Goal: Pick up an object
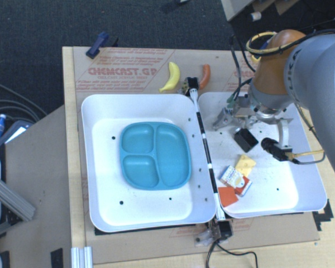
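Camera view looks down on a brown worktop (128,68) that carries two shallow white bins side by side, and every place below is told from the right white bin (301,197). The big grey arm with the orange band (279,54) hangs over that bin's far part, and its jaws (247,128) sit low above the bin floor; I cannot tell if they are apart or together. Just under the jaws lies a small black block (245,140). Toward the bin's near left corner sit a yellow soft lump (245,164), a small white and blue packet (233,177) touching it, and a flat red piece (228,196). Left of this bin, the left white bin (100,110) holds a blue plastic plate with three parts (155,155). Beyond the bin's far left corner lie a yellow toy banana (171,77) and an orange toy sausage (204,76).
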You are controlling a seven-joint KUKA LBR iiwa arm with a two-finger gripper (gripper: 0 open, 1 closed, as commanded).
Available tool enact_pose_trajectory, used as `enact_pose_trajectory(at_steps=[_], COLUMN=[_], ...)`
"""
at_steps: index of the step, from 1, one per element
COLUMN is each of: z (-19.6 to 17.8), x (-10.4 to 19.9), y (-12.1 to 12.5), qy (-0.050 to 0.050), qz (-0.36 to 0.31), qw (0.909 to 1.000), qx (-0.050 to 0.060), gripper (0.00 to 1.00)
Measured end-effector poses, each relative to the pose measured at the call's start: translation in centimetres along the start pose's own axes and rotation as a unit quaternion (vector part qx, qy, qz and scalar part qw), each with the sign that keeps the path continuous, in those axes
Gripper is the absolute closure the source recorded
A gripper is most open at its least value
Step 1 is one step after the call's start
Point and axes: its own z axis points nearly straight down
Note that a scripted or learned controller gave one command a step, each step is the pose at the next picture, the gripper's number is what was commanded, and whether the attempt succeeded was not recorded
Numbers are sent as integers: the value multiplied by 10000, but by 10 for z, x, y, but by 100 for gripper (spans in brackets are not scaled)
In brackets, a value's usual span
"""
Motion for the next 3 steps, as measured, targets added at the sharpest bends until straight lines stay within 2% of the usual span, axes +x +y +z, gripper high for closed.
enact_pose_trajectory(at_steps=[1,2,3], z=[0,0,0], x=[0,5,-10], y=[29,29,-53], qy=[-3,-2,1], qz=[0,0,11], qw=[10000,10000,10000], qx=[-5,4,14], gripper=[0,0,0])
